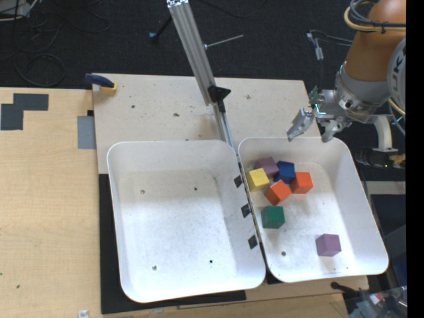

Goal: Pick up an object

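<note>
Camera view: gripper [313, 127] hovers over the right bin's [358, 177] far rim, fingers spread apart with nothing between them. Just below it in that bin lie clustered cubes: a mauve cube [267, 165], blue cube [285, 171], yellow cube [258, 178] and two orange cubes [289, 187]. Farther down sit a green cube [272, 216] and a purple cube [328, 244]. Which blocks touch is unclear.

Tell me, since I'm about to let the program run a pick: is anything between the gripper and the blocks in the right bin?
Nothing visible is. The gripper, fingers spread, hangs above the far rim of the shallow white right bin. The nearest small foam cubes, purple and blue, lie uncovered below it.
</note>
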{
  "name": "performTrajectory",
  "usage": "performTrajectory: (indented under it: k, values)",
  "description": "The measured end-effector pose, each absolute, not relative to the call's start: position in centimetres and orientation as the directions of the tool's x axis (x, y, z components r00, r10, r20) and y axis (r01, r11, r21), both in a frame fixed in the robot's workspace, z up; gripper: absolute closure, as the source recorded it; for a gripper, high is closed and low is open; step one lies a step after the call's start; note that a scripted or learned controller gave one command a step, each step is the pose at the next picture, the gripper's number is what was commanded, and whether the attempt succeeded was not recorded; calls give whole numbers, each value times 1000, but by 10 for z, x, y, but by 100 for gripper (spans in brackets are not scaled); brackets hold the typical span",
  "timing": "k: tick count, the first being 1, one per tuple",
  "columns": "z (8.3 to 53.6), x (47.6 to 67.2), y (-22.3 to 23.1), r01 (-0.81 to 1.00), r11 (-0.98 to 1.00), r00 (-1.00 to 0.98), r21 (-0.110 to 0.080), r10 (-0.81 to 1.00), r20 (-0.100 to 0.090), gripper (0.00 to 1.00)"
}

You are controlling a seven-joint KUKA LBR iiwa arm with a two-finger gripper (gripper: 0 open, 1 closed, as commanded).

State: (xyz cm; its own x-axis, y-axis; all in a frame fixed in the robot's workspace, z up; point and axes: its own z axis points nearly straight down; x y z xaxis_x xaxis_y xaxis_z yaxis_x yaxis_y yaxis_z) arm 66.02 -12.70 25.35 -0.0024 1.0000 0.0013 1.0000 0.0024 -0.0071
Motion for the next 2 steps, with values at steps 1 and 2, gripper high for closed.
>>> performTrajectory:
  k: [1,2]
  values:
    - [256,661,-127,1000,5,-5,-3,1000,0,0]
    - [194,667,-123,1000,6,-6,-8,1000,1,0]
